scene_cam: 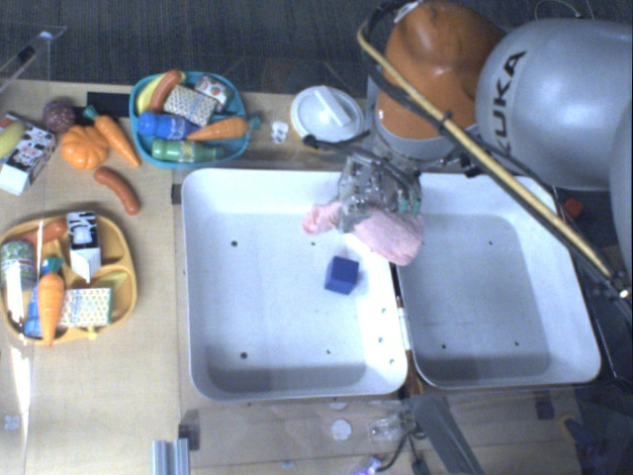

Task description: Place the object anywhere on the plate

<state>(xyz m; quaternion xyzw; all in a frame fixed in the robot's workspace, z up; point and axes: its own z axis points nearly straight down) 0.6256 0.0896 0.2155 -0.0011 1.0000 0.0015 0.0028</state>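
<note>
Both bins, left [213, 265] and right [514, 295], look like smooth matt white plastic. The pink cloth [381, 231] is soft and crumpled, the blue cube [342, 275] matt. The arm's orange band [435, 52] and grey shell [554, 97] are glossy. The bench [148, 364] looks like pale wood.

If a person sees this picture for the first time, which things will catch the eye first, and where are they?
The big grey and orange arm reaches in from the right, its gripper low over the seam between the two white bins. A pink cloth hangs at the gripper, draped over that seam, and a small blue cube lies in the left bin. On the bench to the left, a blue bowl and a yellow tray hold colourful toy food.
</note>
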